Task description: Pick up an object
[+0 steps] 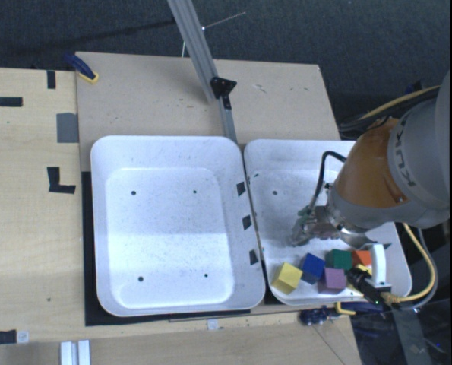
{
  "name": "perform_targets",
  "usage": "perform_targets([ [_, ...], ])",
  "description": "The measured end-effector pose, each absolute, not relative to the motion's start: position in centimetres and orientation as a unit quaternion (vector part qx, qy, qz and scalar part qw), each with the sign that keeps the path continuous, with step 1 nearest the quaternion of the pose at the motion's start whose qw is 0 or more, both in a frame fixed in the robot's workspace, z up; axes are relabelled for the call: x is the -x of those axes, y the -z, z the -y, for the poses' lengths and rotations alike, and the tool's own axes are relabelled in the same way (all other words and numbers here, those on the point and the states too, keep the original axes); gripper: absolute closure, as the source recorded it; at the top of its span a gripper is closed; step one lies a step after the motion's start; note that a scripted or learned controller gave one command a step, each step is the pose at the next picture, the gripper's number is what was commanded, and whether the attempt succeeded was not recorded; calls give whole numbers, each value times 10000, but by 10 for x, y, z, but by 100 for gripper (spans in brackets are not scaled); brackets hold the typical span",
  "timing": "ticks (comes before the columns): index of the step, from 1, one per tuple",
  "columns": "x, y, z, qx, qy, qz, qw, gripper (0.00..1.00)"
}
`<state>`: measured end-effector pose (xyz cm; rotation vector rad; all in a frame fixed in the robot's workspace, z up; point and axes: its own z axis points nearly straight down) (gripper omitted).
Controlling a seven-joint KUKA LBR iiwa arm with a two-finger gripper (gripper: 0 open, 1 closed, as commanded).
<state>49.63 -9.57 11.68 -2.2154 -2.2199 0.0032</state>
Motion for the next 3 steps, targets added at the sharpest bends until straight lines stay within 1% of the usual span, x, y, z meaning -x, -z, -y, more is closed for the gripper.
perform_targets([
  [1, -503, -162, 90, 7063, 7, 7079, -9, 100],
  [2, -504, -214, 90, 7064, 11, 7078, -16, 100],
  [3, -510, -207, 39, 7048, -1, 7094, 13, 100],
])
